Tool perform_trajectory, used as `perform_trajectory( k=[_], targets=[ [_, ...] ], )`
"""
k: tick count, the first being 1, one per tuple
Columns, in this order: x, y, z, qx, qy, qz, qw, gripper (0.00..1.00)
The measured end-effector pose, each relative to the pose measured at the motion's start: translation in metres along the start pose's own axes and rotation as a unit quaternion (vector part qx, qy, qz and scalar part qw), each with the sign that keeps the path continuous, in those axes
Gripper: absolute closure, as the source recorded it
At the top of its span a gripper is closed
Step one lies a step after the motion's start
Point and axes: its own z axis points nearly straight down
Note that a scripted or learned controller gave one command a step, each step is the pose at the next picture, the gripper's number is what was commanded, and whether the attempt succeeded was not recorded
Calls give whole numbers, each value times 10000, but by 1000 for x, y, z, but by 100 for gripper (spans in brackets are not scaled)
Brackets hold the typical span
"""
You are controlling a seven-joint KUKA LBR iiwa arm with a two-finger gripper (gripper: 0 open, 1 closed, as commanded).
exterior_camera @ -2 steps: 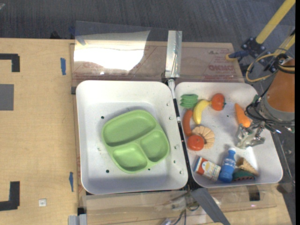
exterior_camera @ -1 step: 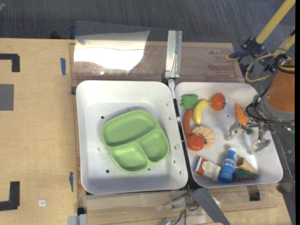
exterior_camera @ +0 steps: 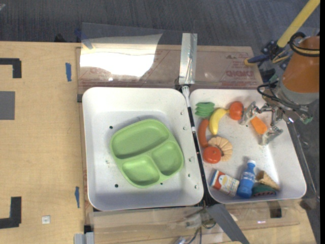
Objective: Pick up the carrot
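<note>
The carrot is a short orange piece in the right bin, near its upper right. My gripper reaches in from the right and sits over it. One metal finger is at the carrot's upper-left end and the other at its lower-right end, so the carrot lies between them. Both fingers look closed against it. I cannot tell whether the carrot rests on the bin floor or is just off it.
Left of the carrot lie an orange-red ball, a banana, a green toy and a red sausage. A tomato, carton and blue bottle sit lower. The left bin holds a green divided plate.
</note>
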Motion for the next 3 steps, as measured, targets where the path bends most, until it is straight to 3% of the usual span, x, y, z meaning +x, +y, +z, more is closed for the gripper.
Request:
perform_trajectory(
  k=[1,2,3],
  targets=[
    [-4,-2,-15,42,-68,20,10000,100],
    [41,24,-2,2,7,-1086,9941,100],
    [42,24,-2,3,12,-1083,9941,0]
  ],
)
